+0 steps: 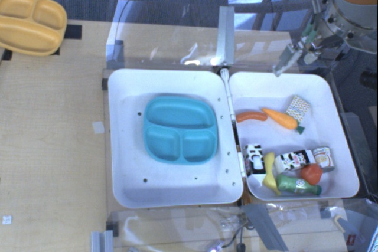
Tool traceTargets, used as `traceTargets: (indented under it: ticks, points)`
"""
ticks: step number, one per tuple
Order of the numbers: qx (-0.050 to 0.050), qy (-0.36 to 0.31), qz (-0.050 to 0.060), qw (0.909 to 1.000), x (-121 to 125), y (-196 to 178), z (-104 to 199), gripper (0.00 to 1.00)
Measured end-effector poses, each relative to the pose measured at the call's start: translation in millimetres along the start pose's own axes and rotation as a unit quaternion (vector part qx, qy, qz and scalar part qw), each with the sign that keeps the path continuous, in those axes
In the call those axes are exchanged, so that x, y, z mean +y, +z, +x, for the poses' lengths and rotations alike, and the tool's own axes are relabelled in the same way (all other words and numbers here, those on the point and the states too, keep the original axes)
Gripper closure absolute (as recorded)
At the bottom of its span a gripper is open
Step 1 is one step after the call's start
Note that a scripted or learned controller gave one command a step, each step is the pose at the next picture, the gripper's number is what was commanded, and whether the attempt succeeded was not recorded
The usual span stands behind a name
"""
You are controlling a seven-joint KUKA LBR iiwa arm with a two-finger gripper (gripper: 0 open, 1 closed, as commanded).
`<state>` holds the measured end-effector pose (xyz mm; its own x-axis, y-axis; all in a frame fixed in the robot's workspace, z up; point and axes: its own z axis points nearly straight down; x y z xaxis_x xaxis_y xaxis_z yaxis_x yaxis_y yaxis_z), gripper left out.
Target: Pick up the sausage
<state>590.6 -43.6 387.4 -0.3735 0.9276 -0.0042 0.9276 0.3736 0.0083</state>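
Observation:
The sausage (251,117) is a short reddish-orange link lying flat near the left wall of the right bin (331,97), its right end close to a carrot (281,118). My gripper (297,55) hangs above the far edge of the right bin, up and to the right of the sausage and well apart from it. Its fingers (285,61) stand open with nothing between them.
The left bin (127,127) holds a blue divided tray (180,129). In the right bin lie a checkered packet (297,108), a small can (323,157), a milk carton (294,160), a tomato (312,173), a green bottle (298,186), a banana (269,173). A yellow tray (31,22) sits far left.

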Motion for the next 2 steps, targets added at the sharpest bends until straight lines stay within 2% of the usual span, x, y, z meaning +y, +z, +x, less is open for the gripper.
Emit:
traceTargets:
  ticks: [1,2]
  points:
    - [0.001,-0.085,0.001,0.9963,-40,85,57,0.0]
    - [-0.001,-0.349,-0.001,0.9373,1,-27,25,0.0]
